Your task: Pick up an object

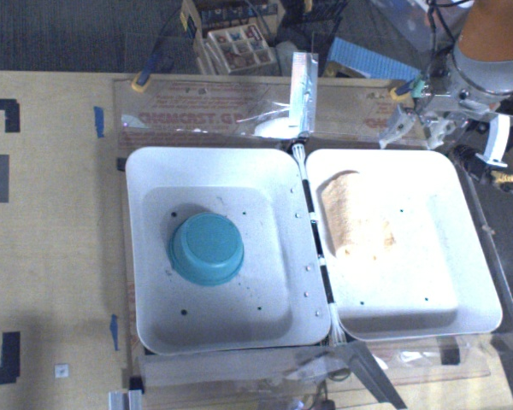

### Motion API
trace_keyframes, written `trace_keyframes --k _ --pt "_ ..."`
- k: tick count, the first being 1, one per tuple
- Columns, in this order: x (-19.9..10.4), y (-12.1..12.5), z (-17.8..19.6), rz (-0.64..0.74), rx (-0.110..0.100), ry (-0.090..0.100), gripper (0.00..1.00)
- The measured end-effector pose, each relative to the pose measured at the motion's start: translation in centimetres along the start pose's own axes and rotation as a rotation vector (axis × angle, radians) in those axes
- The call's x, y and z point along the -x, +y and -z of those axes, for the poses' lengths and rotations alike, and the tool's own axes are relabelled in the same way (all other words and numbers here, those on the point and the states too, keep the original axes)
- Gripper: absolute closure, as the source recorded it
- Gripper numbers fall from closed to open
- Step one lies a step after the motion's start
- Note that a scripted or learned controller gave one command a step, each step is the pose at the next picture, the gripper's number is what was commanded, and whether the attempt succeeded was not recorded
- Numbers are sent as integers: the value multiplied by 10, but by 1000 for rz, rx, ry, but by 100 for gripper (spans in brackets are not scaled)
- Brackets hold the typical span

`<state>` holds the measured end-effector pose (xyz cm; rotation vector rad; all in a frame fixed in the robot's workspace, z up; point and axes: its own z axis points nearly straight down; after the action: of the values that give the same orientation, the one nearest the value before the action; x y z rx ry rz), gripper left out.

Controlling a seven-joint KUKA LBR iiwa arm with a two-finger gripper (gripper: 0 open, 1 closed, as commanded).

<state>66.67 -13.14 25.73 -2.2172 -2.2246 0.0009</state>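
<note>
nearest you, the left bin (145, 186) holds a blue bowl (207, 247), upside down on the bin floor, left of centre. to its right, the right bin (470, 229) is washed out by glare, with only a pale brownish patch (350, 216) you can barely make out. beyond its far right corner hangs the gripper (419, 131), well apart from the bowl, fingers spread, nothing between them. the arm above is cut off.

A round teal plastic bowl (207, 248) is sitting upside down in the left shallow white bin (145, 186), while the grey arm's two-finger gripper (415, 131) is hovering beyond the far edge of the right white bin (470, 229).
</note>
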Motion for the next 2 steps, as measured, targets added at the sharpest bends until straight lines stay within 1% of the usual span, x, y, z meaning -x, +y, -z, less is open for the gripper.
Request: trace_keyframes --k 1,2 --pt "-47 -42 -61 197 0 0 0" --pt "-11 -100 -157 152 2 0 0"
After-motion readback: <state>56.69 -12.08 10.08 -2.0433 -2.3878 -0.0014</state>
